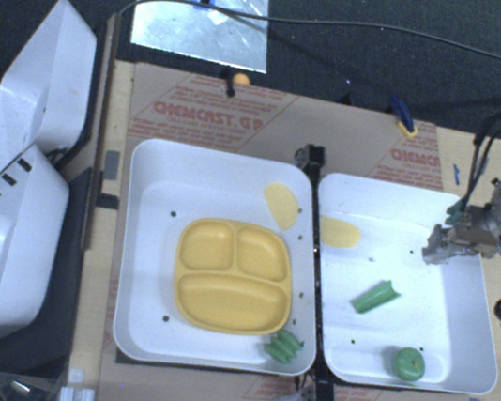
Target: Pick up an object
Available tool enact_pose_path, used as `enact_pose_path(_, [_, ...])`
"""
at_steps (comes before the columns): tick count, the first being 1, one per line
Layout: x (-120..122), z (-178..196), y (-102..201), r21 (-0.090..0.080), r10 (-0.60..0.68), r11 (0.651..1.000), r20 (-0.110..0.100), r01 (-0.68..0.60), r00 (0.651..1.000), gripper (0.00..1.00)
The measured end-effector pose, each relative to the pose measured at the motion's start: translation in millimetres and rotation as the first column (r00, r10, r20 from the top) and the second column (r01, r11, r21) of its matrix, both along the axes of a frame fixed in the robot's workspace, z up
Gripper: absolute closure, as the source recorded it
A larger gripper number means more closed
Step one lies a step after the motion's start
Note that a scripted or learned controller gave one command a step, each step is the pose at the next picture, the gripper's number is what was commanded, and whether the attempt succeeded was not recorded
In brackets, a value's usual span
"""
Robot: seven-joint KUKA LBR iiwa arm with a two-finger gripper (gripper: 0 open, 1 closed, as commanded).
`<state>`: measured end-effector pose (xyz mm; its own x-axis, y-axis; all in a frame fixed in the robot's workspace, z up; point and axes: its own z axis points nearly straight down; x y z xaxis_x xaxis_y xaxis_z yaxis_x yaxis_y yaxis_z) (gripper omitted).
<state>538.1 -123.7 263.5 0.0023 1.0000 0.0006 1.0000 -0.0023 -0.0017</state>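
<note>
Both white bins (237, 169) look like smooth, shiny plastic. The yellow divided tray (235, 276) is smooth plastic with a soft shine. The green apple (409, 364) looks like glossy plastic. The board (274, 118) under the bins looks like matt brown cardboard. The square sheet (204, 4) looks like shiny metal.

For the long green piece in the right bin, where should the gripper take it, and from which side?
Probably across the narrow middle of the long green piece, coming straight down. It lies flat and diagonal on the right bin floor, apart from the walls, so the gripper should close across its short width.
</note>
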Motion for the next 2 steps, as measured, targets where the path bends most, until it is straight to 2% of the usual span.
enact_pose_path(1, [1,1,1,-0.001,0.002,1.0,0.003,-0.002,1.0,0.0])
enact_pose_path(2, [36,-58,-3,0.0,0.078,0.997,-0.001,-0.078,0.997,0.0])
